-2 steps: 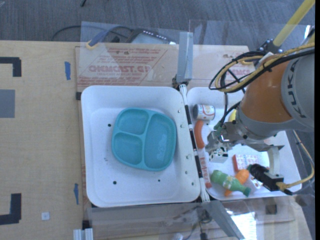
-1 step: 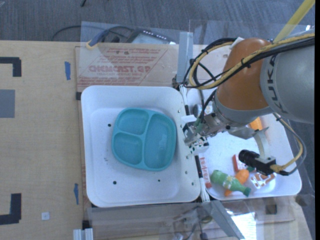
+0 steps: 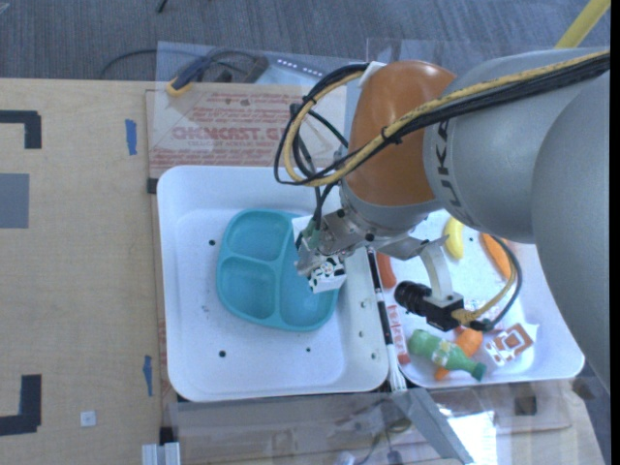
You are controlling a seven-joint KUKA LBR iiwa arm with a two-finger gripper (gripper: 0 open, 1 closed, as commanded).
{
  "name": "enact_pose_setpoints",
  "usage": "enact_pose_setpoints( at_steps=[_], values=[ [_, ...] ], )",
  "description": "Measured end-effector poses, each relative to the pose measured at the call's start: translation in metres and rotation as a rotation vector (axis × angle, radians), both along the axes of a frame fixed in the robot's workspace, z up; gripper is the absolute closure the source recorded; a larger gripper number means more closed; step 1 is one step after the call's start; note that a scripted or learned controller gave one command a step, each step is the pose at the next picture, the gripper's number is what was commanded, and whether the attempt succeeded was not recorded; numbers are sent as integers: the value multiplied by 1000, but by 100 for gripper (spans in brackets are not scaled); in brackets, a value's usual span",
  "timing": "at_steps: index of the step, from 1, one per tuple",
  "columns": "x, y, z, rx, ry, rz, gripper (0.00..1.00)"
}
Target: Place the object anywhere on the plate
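A teal divided plate lies in the left white bin. My gripper hangs over the plate's right rim, under the orange band of the arm. A small white and black piece shows right below the gripper, above the plate's right compartment. The view does not tell whether it is a held object or part of the gripper. The arm's bulk hides much of the right bin.
The right bin holds a green bottle-shaped toy, an orange piece, a yellow item, an orange carrot shape, a red item and a white-orange patterned piece. The ridge between the bins runs just right of the plate.
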State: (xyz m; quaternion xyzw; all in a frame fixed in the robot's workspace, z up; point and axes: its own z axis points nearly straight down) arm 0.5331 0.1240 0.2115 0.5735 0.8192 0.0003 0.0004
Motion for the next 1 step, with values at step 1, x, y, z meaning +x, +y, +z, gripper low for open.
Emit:
enact_pose_setpoints(
  at_steps=[1],
  values=[
    [0,0,0,0,0,0,0]
  ],
)
